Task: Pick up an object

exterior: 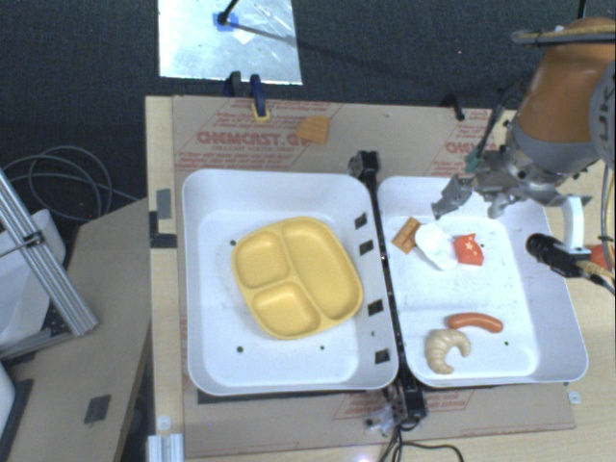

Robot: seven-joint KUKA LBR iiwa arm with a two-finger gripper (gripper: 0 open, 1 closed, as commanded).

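We see the gripper [478, 198] over the far part of the right bin [558, 349]. Its two fingers are spread, with nothing between them. Just below it, toward the near side, lies a white piece [433, 245], touching a red piece [468, 249] on its right and an orange-brown block [406, 235] on its left. We judge these the closest targets. The sausage [474, 322], lying across the bin, and the croissant [447, 348] are farther toward us.
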